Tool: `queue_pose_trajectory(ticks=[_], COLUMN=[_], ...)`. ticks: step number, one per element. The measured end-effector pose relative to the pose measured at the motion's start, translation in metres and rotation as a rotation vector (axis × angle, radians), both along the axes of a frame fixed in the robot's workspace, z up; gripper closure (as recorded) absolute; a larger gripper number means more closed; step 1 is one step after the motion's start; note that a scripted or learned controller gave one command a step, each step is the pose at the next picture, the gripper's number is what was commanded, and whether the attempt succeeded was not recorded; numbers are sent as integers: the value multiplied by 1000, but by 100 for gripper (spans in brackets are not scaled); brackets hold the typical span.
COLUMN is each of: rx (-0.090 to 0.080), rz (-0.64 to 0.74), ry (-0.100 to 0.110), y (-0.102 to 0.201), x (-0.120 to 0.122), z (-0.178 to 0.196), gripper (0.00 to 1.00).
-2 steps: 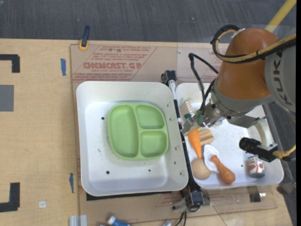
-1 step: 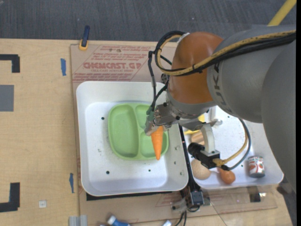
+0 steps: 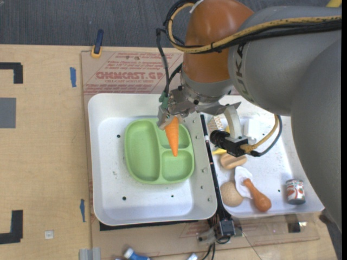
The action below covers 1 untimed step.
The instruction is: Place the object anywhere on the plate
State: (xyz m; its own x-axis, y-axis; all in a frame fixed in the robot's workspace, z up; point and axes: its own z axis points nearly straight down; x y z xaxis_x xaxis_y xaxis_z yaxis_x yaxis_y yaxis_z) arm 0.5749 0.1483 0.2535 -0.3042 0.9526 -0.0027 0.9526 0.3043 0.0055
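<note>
The grey two-finger gripper (image 3: 169, 114) sits over the far right part of the light green three-compartment plastic plate (image 3: 159, 151), fingers clamped on the thick top end of the orange toy carrot (image 3: 173, 136); the carrot hangs tip-down at a slight tilt, its point over the ridge between the two small right-hand compartments; whether the tip touches the plate I cannot tell from this angle; the plate lies in the left shallow white bin (image 3: 103, 161), close to the wall shared with the right bin (image 3: 271, 199); judgement: the step in hand is the release, transport looks done; to do it well, lower until the tip is on or just above the plastic, then open, so the carrot tips over rather than bounces; it is tapered and rounded, so it may roll; leaning it toward the large left compartment gives more margin than the right side, where the plate rim sits near the bin wall; retract straight up after opening to avoid dragging it; the wooden chicken drumstick toy (image 3: 255, 193), small red-labelled can (image 3: 295, 191) and other pieces in the right bin are well apart and irrelevant.
</note>
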Motion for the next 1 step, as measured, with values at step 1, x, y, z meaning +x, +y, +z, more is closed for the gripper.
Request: queue_pose_trajectory(ticks=[1], rx=[-1], rz=[0], ry=[3], y=[-1], x=[-1], z=[-1], gripper=[0])
